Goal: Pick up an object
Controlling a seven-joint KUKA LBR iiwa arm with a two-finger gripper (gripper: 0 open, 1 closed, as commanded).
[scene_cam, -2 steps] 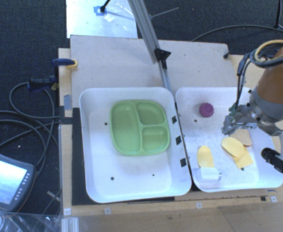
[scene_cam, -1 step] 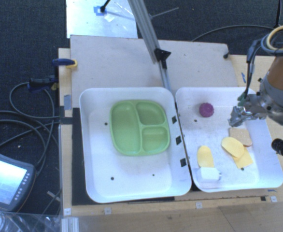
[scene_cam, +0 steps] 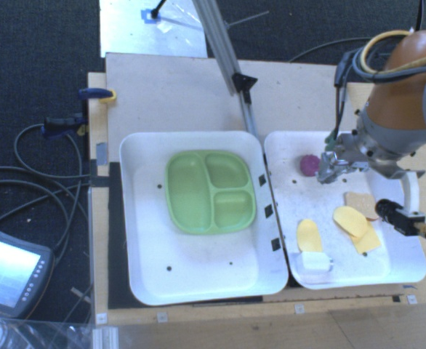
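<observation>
My gripper (scene_cam: 329, 171) hangs over the upper middle of the right bin (scene_cam: 286, 195), just right of a small purple-pink round object (scene_cam: 309, 165). Nothing shows between its fingers. Lower in that bin lie a yellow piece (scene_cam: 309, 235), a larger yellow piece (scene_cam: 352, 221) overlapping another yellow piece (scene_cam: 366, 240), a tan flat piece (scene_cam: 359, 200) and a small white block (scene_cam: 315, 261). The arm's grey and orange body covers the bin's upper right.
The left bin (scene_cam: 147, 267) holds a green three-compartment tray (scene_cam: 210, 191). A metal pole (scene_cam: 220, 42) slants down to the divide between the bins. Cables and a teach pendant (scene_cam: 9, 271) lie left of the bench.
</observation>
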